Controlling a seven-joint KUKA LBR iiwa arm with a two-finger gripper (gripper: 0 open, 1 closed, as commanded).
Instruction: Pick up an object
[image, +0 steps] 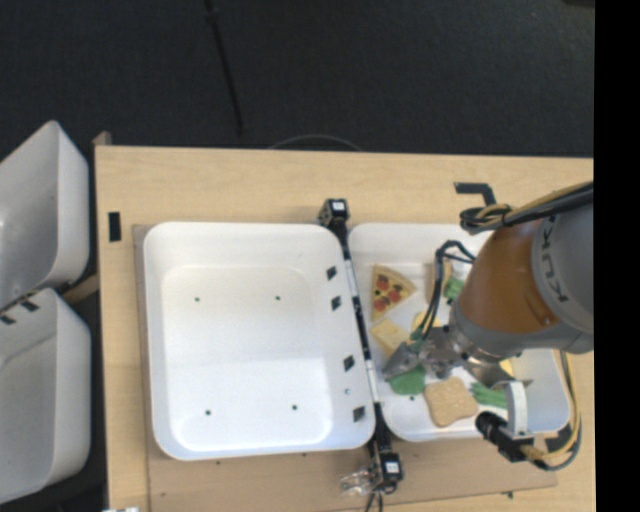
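Table (230, 185) of pale wood is carrying two white bins before you. Left bin (250, 340) is offering open room; right bin (400, 240) is holding a pizza slice (390, 290), a cracker (449, 401) and green pieces (407, 381), where the gripper (412, 355) is hovering.

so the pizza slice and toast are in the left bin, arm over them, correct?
Not quite: the camera view shows the pizza slice and toast in the right bin, not the left. The arm does reach over them there.
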